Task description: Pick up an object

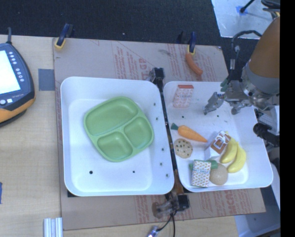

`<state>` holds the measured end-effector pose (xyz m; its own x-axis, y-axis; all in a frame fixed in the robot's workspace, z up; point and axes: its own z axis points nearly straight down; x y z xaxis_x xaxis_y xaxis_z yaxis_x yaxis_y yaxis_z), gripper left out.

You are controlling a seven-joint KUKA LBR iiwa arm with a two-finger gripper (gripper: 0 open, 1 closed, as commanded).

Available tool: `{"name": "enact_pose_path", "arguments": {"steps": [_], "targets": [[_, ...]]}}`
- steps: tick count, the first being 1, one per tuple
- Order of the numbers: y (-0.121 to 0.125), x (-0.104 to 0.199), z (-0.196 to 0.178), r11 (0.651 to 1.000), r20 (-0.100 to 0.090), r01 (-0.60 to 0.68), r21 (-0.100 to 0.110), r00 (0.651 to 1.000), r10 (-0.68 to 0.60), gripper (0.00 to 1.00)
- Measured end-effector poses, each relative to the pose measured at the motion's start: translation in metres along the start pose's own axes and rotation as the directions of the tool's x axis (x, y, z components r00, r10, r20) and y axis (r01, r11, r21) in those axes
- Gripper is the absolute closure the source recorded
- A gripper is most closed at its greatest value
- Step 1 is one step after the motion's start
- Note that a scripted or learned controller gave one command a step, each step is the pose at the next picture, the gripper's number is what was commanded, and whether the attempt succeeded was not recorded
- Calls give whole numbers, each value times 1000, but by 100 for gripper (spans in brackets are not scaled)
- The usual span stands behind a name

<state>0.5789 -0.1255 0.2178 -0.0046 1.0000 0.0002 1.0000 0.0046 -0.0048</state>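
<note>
Progress on the pick looks to be at its start: nothing is lifted. The gripper (225, 102) hangs over the upper part of the right bin (266, 179), reaching in from the right under the grey arm (266, 48) with its orange band. Its jaws stand apart, one finger (212, 104) angled out toward the bin's middle and the other toward the right wall, and there is bare white floor between them; no object sits in the gap.

Every candidate object lies on the bin floor. A small pink-and-white packet (183, 95) rests near the upper left corner, well left of the gripper. A carrot (191, 133) lies slantwise near the middle, below and left of the fingers. A cookie (183, 148) sits just below it by the divider. Along the lower edge cluster a green-and-white carton (201, 174), a pale round piece (218, 175) touching it, a small red-and-white box (220, 142) and a pair of bananas (234, 154). An orange hot dog (194, 65) lies outside the bins on the tabletop (19, 181).

The left bin (71, 181) carries a green divided plate (119, 128), untouched by the task so far.

What is left, by my judgement, is nearly everything: choosing a target, lowering onto it, closing, and raising it clear. The carrot and the packet seem the nearest choices.
</note>
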Motion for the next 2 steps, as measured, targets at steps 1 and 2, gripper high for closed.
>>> {"name": "enact_pose_path", "arguments": {"steps": [1,2], "targets": [[-16,45,15,1000,2,3,1,1000,-3,0],[1,27,118,1000,-1,-1,-5,1000,1,0]]}}
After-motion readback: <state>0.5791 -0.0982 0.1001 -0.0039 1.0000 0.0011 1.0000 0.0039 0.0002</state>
